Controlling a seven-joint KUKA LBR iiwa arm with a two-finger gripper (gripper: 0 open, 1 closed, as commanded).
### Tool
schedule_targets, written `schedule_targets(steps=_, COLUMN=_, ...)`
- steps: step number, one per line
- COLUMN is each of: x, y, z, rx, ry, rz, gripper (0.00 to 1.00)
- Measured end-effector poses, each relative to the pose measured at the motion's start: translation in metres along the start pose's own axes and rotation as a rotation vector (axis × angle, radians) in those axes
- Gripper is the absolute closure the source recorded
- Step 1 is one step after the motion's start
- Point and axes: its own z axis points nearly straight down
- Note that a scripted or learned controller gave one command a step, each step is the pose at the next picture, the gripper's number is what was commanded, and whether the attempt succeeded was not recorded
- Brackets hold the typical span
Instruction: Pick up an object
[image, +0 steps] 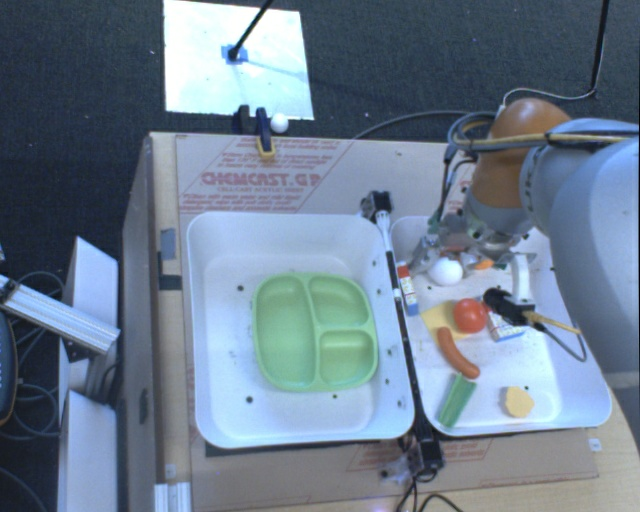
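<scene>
Nearest the lens, at the lower edge of the right bin (562, 372), a green stick (457, 400) and a pale yellow chunk (518, 402) are seen lying apart from one another. Above them in the frame a red sausage (457, 352) lies at a slant, and a tomato (470, 315) rests on the edge of a yellow slice (434, 319). The left bin (222, 300) is taken up by a green divided plate (315, 330).

The claw (452, 248) is seen low over the upper left corner of the right bin, in the upper right part of the frame, beneath the arm's orange band. Whether it is wide or narrow cannot be told, as it is masked by the wrist. A white egg (446, 270) lies just below the claw in the frame, touching it or very nearly so; nothing can be said to be held. The egg is judged to be the thing aimed at, being the closest piece.

The step in hand is judged to be the final approach on the egg. The claw should be centred over the egg's widest part before it is shut, since a smooth round thing is likely to be squeezed out sideways if caught off centre. A small carton (406, 285) lies just left of the egg by the bin wall, and the tomato is near on the lower right. Both should be kept clear of, so that one thing alone is caught. The lift should be made straight up and slowly.
</scene>
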Motion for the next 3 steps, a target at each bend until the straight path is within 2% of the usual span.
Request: schedule_targets(steps=3, x=0.0010, y=-0.0001, z=-0.0002, rx=-0.001, ry=-0.002, rz=0.000, gripper=0.00)
